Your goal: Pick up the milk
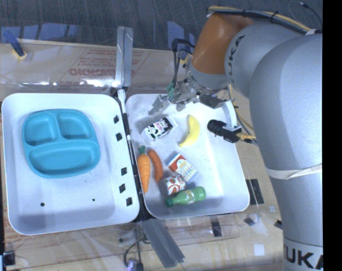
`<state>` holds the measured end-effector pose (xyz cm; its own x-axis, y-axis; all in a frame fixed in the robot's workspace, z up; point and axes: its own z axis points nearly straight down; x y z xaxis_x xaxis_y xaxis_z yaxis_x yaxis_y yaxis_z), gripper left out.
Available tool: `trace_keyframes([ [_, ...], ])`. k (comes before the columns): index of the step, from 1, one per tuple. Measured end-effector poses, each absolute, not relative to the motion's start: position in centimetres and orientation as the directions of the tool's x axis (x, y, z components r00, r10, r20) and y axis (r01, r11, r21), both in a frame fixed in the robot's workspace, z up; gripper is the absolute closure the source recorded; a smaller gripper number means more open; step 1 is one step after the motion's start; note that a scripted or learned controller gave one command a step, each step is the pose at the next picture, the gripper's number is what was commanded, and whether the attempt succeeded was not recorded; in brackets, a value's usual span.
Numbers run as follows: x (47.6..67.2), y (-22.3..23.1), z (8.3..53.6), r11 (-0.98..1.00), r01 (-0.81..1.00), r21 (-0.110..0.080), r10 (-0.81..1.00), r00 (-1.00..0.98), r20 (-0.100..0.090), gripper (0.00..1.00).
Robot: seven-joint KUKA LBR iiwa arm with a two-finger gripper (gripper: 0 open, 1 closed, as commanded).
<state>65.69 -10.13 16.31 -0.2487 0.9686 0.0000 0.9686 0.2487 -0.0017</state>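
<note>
Just beneath the gripper, almost touching its tips, lies the milk on its side in the right bin. How far the tool stands open cannot be told, and nothing shows in it. Farther off sit a banana, carrots and a green bottle; it seems poised to descend.

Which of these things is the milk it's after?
Look in the right-hand white bin, near its far edge just below the gripper. The milk is the small carton lying there, left of the banana; only it has black-and-white cow patches.
</note>
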Motion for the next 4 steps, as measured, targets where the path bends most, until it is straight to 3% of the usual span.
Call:
trace_keyframes([
  [1,65.4,-11.8,11.3,0.351,0.936,0.018,0.936,-0.351,-0.005,0.00],
  [2,64.6,-10.2,10.7,0.405,0.914,0.024,0.914,-0.405,-0.018,0.00],
  [3,65.0,-10.4,12.5,0.408,0.912,0.036,0.913,-0.407,-0.032,1.00],
  [4,65.0,-10.4,12.5,0.408,0.912,0.035,0.913,-0.407,-0.032,0.00],
])
